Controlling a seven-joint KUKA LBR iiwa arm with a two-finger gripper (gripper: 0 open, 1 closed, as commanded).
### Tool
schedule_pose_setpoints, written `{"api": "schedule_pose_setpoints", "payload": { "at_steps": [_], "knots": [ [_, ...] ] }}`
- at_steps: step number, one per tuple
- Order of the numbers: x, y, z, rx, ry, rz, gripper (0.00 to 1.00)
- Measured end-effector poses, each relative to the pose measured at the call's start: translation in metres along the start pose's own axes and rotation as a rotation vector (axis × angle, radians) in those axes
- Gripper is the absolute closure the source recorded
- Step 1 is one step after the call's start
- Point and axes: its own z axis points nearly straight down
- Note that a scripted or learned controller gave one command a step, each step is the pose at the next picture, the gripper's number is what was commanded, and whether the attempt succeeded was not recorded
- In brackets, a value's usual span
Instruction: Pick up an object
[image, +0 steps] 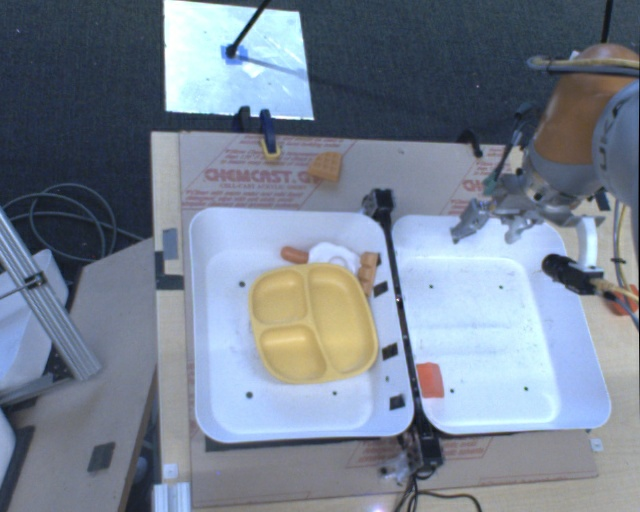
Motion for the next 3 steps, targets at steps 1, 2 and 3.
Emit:
{"api": "schedule_pose_setpoints", "payload": {
  "at_steps": [1, 2, 3],
  "knots": [
    [0.0, 0.001, -0.012, -0.004, 0.0, -0.003, 1.0],
    [0.036, 0.0, -0.055, -0.005, 0.001, -0.005, 1.0],
    [0.026, -0.024, -0.276, -0.02, -0.004, -0.003, 1.0]
  ]
}}
